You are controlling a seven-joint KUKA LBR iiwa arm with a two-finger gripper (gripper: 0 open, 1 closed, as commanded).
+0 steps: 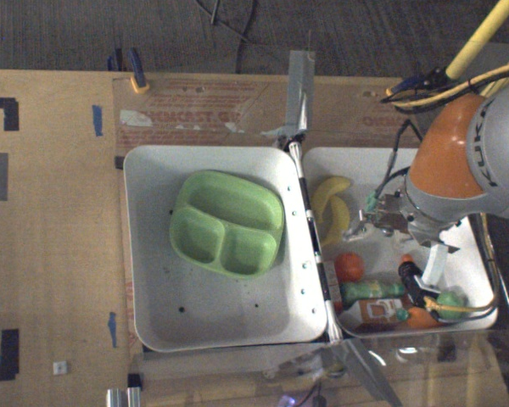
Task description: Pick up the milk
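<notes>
The milk (382, 312) looks like a small white and brown carton lying on its side near the front edge of the right bin (483, 253). My gripper (371, 221) hangs over the middle of that bin, above and behind the carton and apart from it. It sits close to the banana (332, 206) and the red tomato (349, 266). I see nothing held in it. The arm's orange band (445, 151) rises to the right.
A green bottle (370, 291) lies right behind the carton. An orange piece (420, 317) and a green piece (450, 300) lie to its right. The left bin (153, 295) holds a green divided plate (227, 223).
</notes>
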